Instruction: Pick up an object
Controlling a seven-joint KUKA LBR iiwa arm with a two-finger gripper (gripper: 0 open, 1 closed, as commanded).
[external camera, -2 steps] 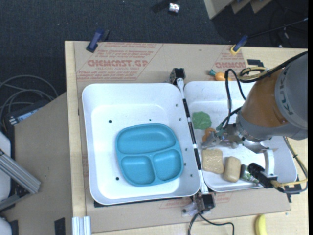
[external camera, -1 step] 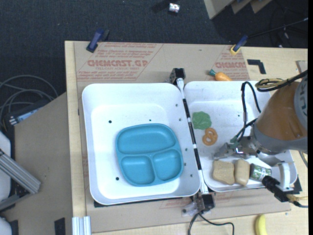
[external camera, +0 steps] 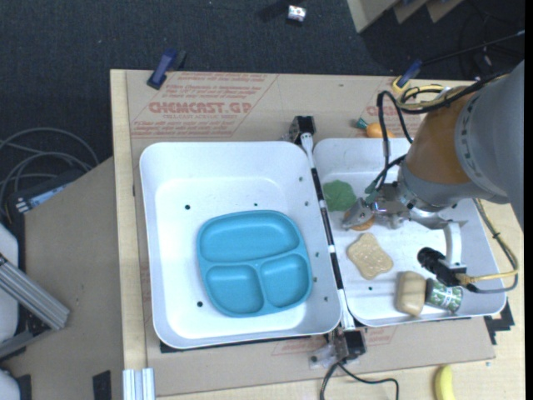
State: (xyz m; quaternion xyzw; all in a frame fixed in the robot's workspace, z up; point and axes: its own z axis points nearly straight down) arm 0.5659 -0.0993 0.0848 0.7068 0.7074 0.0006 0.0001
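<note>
Gripper (external camera: 364, 215) low in the right bin (external camera: 491, 302).
Can't tell its grip; green piece (external camera: 339, 195) just left, toast (external camera: 370, 256) below.

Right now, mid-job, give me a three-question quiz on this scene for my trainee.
1. True or false: the blue divided plate lies in the same bin as the gripper.
2. Which thing lies nearest the gripper: A green object, B tan cracker-shaped piece, C green can?
3. Fill in: the plate has ___ compartments.

Key: 1 false, the plate is in the left bin and the gripper is over the right bin; 2 A; 3 three.
</note>
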